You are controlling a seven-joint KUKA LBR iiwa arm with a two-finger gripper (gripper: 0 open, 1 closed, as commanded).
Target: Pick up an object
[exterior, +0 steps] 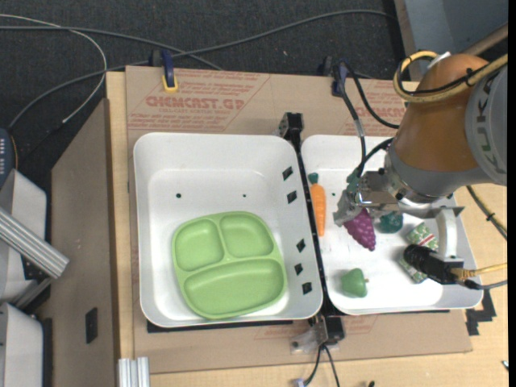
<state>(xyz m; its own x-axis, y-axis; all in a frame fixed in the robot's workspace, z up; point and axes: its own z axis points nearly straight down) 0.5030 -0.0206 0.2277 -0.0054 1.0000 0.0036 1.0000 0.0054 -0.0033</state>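
My gripper (358,207) hangs over the middle of the right bin (387,297), low above its floor. A bunch of purple grapes (363,230) sits directly under it, touching or nearly touching the tip; I cannot tell whether it is gripped. An orange carrot (318,208) lies lengthwise just left of the gripper, by the bin's left wall. A green pepper (353,282) rests nearer the front. A teal object (391,221) lies right of the grapes, partly hidden by the wrist.
A green and white item (421,235) lies at the right bin's right side. A small teal piece (313,179) sits above the carrot. The left bin (161,176) holds a green divided plate (230,263) in its front half.
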